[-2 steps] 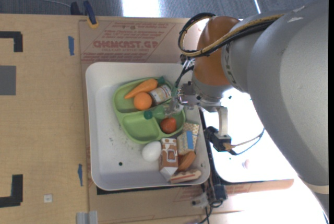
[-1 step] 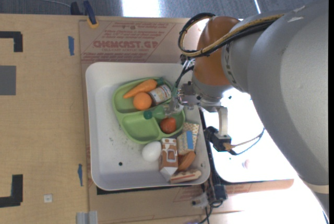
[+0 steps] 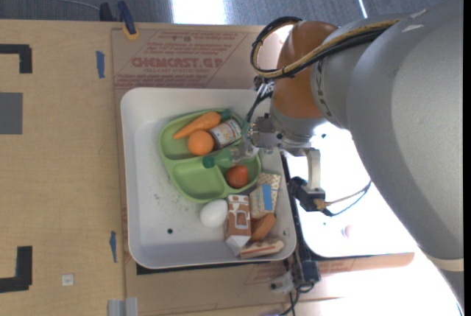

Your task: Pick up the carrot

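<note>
We see the carrot (image 3: pixel 197 124) lying at a slant in the upper compartment of a green divided plate (image 3: pixel 193 179), its thick end toward the upper right, just left of centre frame. Just below it sits a round orange fruit (image 3: pixel 201 143), touching or nearly touching it, and to the right a small jar (image 3: pixel 226 133) lies on its side. A red-orange tomato-like ball (image 3: pixel 237 176) rests in the plate's lower right compartment. The plate lies in the left white bin (image 3: pixel 140 160), where a white egg (image 3: pixel 214 213), a brown carton (image 3: pixel 237 222) and a few other packets crowd the lower right corner. The hand (image 3: pixel 249 149) hangs at the plate's right edge, near the jar and apart from the carrot; its tips blur into the clutter, so we cannot tell how far it is open, and we see nothing held. The grey arm (image 3: pixel 397 101) fills the right of the frame. The bin rests on the cardboard-covered desk (image 3: pixel 59 160).
</note>
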You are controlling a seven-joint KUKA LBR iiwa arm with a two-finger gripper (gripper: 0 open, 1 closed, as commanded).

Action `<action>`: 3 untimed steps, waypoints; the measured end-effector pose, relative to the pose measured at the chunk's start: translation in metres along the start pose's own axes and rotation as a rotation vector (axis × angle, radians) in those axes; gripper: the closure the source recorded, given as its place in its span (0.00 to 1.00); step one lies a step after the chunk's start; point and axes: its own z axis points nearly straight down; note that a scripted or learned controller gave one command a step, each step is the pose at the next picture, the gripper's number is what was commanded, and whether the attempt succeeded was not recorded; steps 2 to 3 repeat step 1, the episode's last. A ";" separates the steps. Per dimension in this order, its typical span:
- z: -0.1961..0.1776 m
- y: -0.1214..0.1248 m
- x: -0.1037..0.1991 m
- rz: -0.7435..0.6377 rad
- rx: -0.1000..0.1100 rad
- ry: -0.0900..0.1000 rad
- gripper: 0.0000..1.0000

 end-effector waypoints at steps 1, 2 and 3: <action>0.001 0.000 0.000 0.001 -0.001 0.000 0.00; 0.001 0.000 0.000 0.001 -0.001 0.000 0.00; 0.001 0.000 0.000 0.001 -0.001 0.000 0.00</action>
